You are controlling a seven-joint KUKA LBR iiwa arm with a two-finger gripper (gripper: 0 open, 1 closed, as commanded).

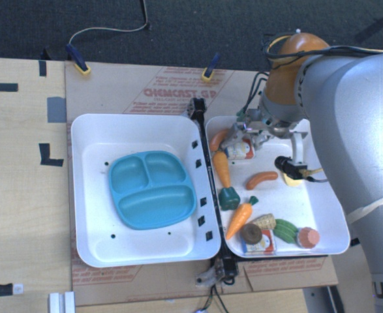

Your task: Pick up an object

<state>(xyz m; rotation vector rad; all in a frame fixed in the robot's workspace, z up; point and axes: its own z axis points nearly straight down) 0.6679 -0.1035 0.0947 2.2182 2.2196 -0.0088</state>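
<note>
Reaching in over the right bin (321, 204), the grey arm (348, 122) has its end effector (248, 134) low at that bin's far left corner, and whether it is spread or pressed together I cannot tell. Well off to its left lies the other bin (90, 175), holding a blue divided plate (153, 189).

The likeliest target, in my judgement, is the small white packet with red print (239, 150) lying directly beneath the end effector. An orange carrot (222, 168) touches the packet on the near side, and a pinkish piece (218, 139) sits just beside it toward the bin wall. That crowding is the risk: closing here could catch the carrot as well, or nudge the packet against the wall so it slips free.

Farther toward the near edge lie a sausage (262, 179), a green block (229, 197) and a second carrot (239, 219), well apart from the end effector.
</note>
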